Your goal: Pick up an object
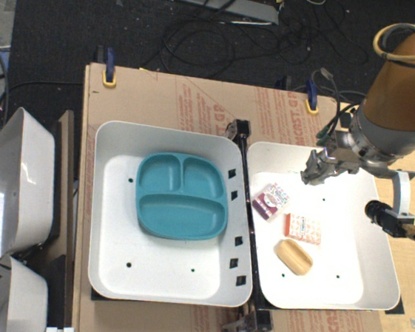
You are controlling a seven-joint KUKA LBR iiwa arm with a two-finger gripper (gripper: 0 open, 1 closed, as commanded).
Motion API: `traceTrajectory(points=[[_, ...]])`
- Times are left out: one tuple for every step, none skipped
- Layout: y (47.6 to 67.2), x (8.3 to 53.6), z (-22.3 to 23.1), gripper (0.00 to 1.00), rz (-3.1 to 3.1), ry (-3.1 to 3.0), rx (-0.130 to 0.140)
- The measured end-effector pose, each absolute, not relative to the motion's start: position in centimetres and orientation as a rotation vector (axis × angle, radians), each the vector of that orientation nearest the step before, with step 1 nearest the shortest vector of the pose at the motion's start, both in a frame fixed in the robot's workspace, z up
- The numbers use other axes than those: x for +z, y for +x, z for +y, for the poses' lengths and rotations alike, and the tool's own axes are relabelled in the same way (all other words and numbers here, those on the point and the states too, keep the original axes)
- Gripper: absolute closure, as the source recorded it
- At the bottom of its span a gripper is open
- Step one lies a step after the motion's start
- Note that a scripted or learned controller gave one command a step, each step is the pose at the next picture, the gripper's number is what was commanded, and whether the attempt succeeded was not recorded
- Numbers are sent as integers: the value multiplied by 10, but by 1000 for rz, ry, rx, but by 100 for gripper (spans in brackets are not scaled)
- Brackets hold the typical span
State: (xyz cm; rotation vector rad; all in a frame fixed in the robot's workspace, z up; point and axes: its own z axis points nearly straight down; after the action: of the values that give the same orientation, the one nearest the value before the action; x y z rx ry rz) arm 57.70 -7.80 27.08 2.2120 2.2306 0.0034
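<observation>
Roughly by size, from the biggest down:

Bench: a brown cardboard-covered board (199,105) bearing both bins, with dark floor and cables beyond its 12 o'clock edge.

Left bin (107,262): shallow, white, rounded corners, touching the right bin along a dark clipped seam.

Right bin (372,292): same shape, lying at 3 o'clock of the left bin.

Arm (407,80): grey with an orange band, coming in from 2 o'clock over the right bin's far corner.

Teal plate (181,197): a three-compartment tray lying flat in the middle of the left bin.

Gripper (312,173): hanging above the right bin's 12 o'clock part, pointing down; whether its fingers are apart or together cannot be told, and nothing is seen between them.

Orange-white packet (303,228): flat near the right bin's middle, at 6 o'clock of the gripper and well apart from it.

Purple-white packet (270,200): tilted, at 10 o'clock of the orange-white packet, near the seam.

Tan bread roll (294,256): oval, just beside the orange-white packet at its 6 o'clock.
</observation>
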Motion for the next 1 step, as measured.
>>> traceTrajectory(points=[[577,252,-22,100,2233,2215,0]])
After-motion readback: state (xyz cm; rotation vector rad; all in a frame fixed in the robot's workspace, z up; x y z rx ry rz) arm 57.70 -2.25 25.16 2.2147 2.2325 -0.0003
